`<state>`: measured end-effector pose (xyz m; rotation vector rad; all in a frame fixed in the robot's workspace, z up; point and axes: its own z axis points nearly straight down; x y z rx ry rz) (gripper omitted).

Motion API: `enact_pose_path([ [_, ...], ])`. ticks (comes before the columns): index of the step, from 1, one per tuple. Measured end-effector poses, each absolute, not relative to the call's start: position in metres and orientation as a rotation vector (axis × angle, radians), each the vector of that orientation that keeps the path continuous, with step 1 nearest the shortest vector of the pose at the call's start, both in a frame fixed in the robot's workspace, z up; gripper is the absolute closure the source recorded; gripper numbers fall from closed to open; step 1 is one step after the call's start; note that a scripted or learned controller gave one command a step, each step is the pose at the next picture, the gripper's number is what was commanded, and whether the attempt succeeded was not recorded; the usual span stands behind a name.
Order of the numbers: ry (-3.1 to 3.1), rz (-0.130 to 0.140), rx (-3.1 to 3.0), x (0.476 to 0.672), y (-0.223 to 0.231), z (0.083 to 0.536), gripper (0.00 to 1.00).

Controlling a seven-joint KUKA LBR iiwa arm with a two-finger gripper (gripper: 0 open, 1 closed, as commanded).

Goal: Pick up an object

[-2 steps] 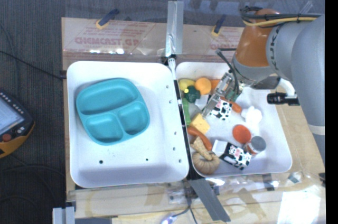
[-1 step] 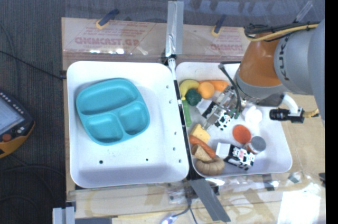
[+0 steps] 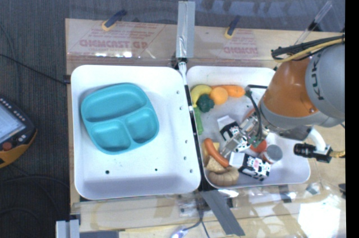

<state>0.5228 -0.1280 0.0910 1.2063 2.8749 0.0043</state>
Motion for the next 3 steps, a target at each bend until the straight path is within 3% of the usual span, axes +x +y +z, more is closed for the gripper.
enact_pose_path([
  [2,2.775,-0.003,1.441,0.5384,-0.1129,0.0897,0.00],
  [3,2.777,-0.004,1.442,0.5396,-0.1128,0.0964,1.00],
])
